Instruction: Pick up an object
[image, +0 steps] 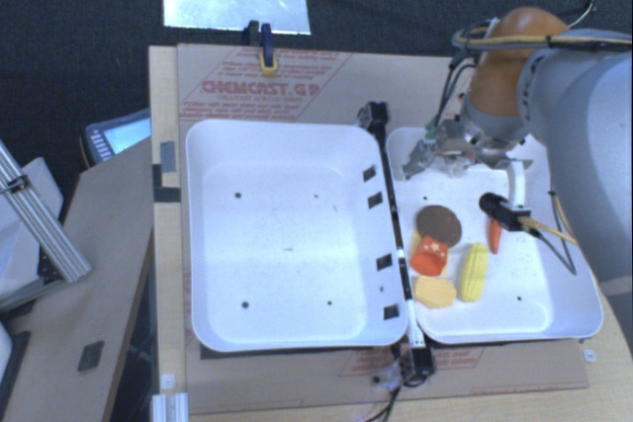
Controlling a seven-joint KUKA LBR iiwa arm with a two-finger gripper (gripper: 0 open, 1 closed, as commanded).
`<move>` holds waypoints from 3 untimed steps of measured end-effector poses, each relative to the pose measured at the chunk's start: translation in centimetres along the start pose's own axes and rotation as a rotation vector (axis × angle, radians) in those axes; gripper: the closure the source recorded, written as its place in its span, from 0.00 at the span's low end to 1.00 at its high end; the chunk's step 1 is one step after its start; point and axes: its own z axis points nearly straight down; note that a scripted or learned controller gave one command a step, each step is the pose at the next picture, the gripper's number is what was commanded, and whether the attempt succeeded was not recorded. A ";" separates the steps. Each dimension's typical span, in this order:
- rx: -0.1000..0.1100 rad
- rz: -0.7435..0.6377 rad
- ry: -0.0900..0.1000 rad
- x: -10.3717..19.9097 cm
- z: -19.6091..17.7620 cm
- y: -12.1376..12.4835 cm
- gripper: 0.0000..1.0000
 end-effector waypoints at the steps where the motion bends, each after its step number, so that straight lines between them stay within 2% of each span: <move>1: -0.006 0.000 0.000 0.2 -6.2 0.1 0.00; 2: 0.003 0.000 0.001 1.0 -0.8 -0.1 0.00; 3: 0.000 0.000 0.000 1.0 0.0 0.0 0.00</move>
